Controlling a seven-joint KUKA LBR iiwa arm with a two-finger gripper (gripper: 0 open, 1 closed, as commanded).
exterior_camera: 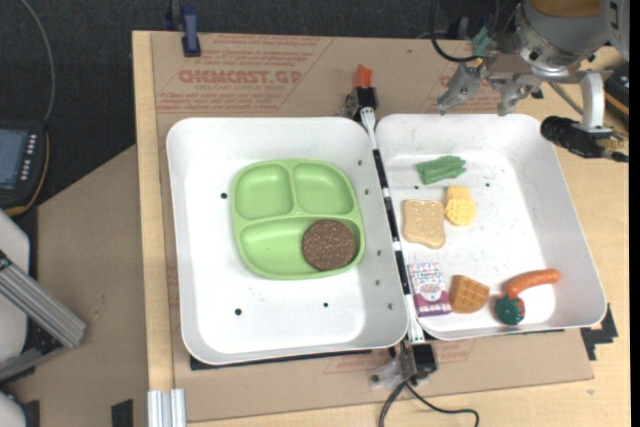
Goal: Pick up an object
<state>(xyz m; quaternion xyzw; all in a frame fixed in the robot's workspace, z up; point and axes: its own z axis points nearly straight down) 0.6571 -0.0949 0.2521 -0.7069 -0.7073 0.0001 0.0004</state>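
The end effector (487,91) hangs over the far edge of the right bin (575,215), with its two fingers spread wide and nothing between them. In that bin lie a green toy (441,169), a slice of toast (424,223), a small waffle (459,208) and what may be a carrot (532,281) near the right corner. The left bin (200,255) holds a green plate (262,207) with a brown patty (329,244).

The table (150,215) is a pale wooden top covered by a brown cardboard sheet (260,70) with red printing. Two shallow white bins sit directly on the cardboard, touching side by side: the left bin (200,315) and the right bin (570,215). A blue clamp (187,27) grips the cardboard's far left corner.
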